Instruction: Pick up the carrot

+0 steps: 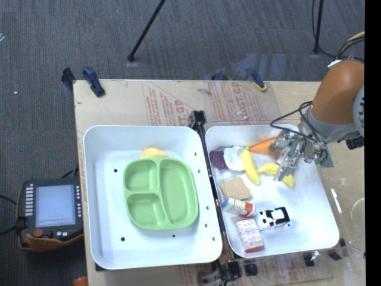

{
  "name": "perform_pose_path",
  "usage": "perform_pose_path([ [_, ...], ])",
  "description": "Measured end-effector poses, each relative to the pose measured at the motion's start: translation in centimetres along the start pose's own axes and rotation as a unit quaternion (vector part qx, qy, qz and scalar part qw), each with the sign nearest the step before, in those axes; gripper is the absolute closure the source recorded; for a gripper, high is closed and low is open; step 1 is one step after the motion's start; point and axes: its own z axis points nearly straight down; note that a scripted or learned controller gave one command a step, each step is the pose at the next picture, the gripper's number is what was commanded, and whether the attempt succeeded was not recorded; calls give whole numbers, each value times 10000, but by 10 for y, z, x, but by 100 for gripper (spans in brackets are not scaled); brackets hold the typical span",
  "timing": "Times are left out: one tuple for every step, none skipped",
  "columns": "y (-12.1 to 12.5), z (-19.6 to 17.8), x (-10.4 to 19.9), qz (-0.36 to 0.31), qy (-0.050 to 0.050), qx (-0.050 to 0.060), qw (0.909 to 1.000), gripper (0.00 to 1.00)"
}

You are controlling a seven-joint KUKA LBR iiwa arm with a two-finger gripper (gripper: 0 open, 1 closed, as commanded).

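The orange carrot [263,145] lies in the right bin [318,219] near its back edge, pointing left. My gripper [283,159] hangs low over the bin just right of the carrot's thick end, and its fingers look open. Nothing sits between them. One finger is close to the carrot's end, the other reaches down toward a yellow piece [269,169].
The right bin also holds a banana [250,165], a purple item [218,158], a bread slice [236,188], a small bottle [239,207], a red packet [249,234] and a black-and-white toy [274,217]. In the left bin [98,159] sit a green divided plate [161,193] and a yellow item [153,152].
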Motion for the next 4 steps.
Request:
perform_pose_path([
  [9, 10, 0, 843, 59, -38, 9964, 0],
  [1, -5, 3, 1636, 21, -5, 9865, 0],
  [4, 7, 2, 1457, 66, -7, 9893, 0],
  [4, -7, 0, 1294, 16, 9, 9916, 0],
])
